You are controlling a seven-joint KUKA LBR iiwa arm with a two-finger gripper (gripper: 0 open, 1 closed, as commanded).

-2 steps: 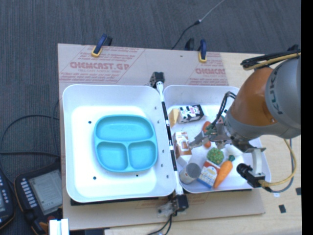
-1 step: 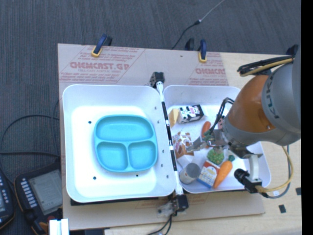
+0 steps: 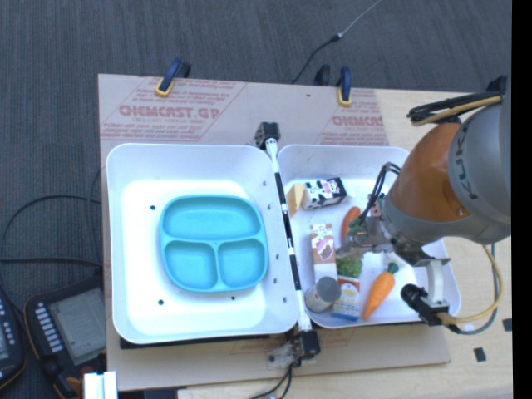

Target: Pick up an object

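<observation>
The arm's hand (image 3: 363,238) hangs low in the right bin (image 3: 432,166) among a carrot (image 3: 379,293), cartons and a can (image 3: 323,290); the left bin (image 3: 133,173) holds a blue tray (image 3: 214,242).

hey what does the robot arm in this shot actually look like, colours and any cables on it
The arm is bulky and rounded, grey, with a broad orange band above the wrist. Past the band comes a grey wrist section, then a dark metal gripper. A thin black cable loops beside the wrist, and a yellow cable trails below near a black fitting.

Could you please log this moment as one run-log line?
gripper: low in right bin, among items | carrot: lying loose | blue tray: left bin
</observation>
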